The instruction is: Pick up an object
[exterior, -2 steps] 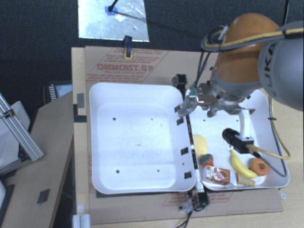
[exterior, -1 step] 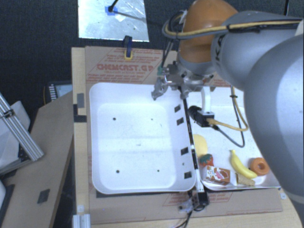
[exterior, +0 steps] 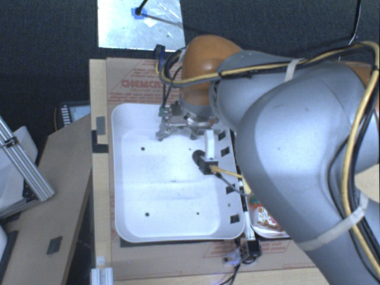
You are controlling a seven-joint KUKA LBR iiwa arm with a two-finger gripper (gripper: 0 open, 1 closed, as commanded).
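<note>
My gripper hangs low over the far edge of the left white bin, just under the orange band of the wrist. Nothing is visible in its grasp. The bin floor beneath it shows bare white plastic with a few small dark dots. The large grey arm covers most of the right bin. At that bin's near corner a colourful printed object peeks out from under the arm, well away from the gripper.
Both bins rest on a brown cardboard sheet. A shiny metal plate lies beyond the bench at the back. An aluminium rail slants at the far left. Yellow and black cables run along the divider between the bins.
</note>
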